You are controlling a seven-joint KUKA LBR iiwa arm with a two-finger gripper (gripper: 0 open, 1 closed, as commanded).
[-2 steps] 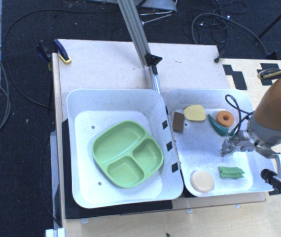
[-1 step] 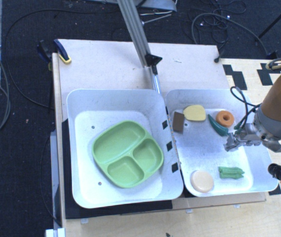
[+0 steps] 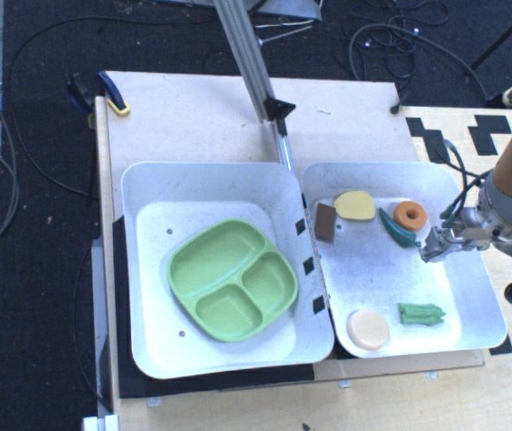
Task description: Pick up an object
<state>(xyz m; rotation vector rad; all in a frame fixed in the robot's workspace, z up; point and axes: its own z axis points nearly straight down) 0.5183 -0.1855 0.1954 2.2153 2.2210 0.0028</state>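
Note:
The right bin point(image 3: 472, 312) holds several small objects: a brown block point(image 3: 325, 222), a yellow piece point(image 3: 355, 206), an orange ring point(image 3: 410, 215) resting on a teal piece point(image 3: 398, 230), a green toy point(image 3: 420, 313) and a cream round disc point(image 3: 367, 329). My gripper point(image 3: 437, 243) hangs at the right side of this bin, just right of the teal piece and the orange ring. It is above the green toy in the picture. Nothing shows between it and the bin floor.
The left bin point(image 3: 148, 196) carries a green divided plate point(image 3: 232, 279). A metal pole point(image 3: 247, 52) slants down to the seam between the bins. Black clips point(image 3: 308, 263) sit along that seam. Cables lie on the dark floor behind the bench.

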